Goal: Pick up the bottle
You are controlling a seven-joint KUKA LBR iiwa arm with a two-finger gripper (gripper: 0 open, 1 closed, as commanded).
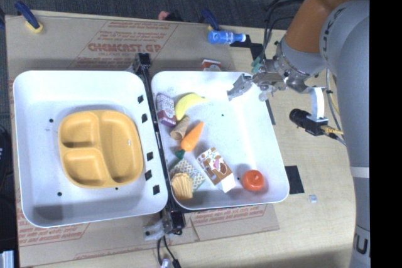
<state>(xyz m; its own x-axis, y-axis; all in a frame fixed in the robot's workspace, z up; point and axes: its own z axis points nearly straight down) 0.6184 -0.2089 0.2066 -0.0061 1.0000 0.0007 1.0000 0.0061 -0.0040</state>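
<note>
Red print "CHEMCAST GP" on brown cardboard sheet (119,41) under bins.

Grey arm w/ orange band (326,16) cut off at right edge. Two-finger gripper (242,86) blurred near right bin's back edge. Small purple packet (165,107) at left wall: label unreadable.
</note>
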